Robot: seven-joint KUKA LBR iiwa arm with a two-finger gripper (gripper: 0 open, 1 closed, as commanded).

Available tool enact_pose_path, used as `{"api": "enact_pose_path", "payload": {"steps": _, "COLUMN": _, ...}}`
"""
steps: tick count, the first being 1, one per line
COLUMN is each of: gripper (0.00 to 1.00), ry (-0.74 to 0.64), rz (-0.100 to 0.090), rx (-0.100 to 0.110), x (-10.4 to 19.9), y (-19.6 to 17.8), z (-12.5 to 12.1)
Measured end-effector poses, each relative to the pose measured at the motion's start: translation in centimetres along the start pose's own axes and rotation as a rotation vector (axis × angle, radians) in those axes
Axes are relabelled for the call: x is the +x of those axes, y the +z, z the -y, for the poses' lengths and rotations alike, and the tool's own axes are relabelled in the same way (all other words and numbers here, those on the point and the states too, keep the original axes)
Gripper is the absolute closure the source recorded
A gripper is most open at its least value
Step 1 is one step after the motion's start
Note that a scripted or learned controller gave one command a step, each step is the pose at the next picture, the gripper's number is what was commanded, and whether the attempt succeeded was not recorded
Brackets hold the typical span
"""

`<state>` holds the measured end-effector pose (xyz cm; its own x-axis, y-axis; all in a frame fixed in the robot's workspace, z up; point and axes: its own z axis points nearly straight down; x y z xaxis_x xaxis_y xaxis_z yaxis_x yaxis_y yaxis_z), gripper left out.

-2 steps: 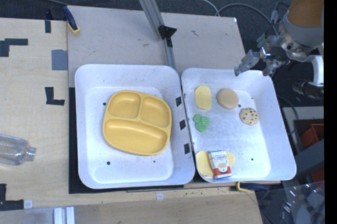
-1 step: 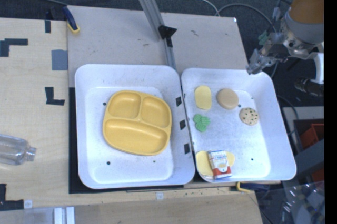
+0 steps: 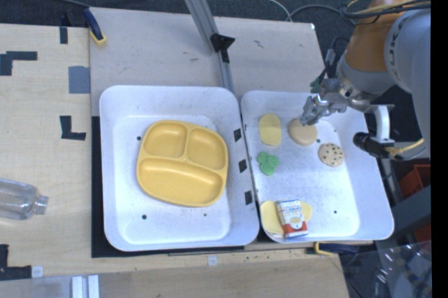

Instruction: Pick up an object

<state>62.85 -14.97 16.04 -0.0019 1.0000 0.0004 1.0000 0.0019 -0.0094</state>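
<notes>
The gripper [image 3: 310, 116] is hanging in the upper part of the right bin [image 3: 364, 213], at the upper edge of a round tan bun-like piece [image 3: 303, 133]; whether it is touching that piece, I cannot tell, and the state of the pincer is not readable from this slanted view. The tan piece is lying flat, roughly round, so it is showing no clear long axis. Just left of it a pale yellow block [image 3: 270, 129] is lying with its long axis running up and down the frame. To the lower right of the tan piece a speckled cookie [image 3: 330, 154] is resting apart from it. A green leafy piece [image 3: 267, 163] is sitting below the yellow block. Near the bin's lower edge a small carton [image 3: 292, 217] is lying on a yellow disc [image 3: 269, 215]. The left bin [image 3: 119, 171] is holding a yellow divided plate [image 3: 183, 163], its long axis tilting slightly down to the right.
</notes>
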Motion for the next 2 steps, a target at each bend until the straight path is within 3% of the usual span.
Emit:
{"api": "enact_pose_path", "payload": {"steps": 1, "gripper": 1.0, "ry": 0.002, "rz": 0.002, "rx": -0.014, "x": -1.3, "y": -7.3, "z": 3.0}}
{"api": "enact_pose_path", "payload": {"steps": 2, "gripper": 1.0, "ry": 0.0, "rz": 0.003, "rx": -0.017, "x": -2.4, "y": -22.7, "z": 3.8}}
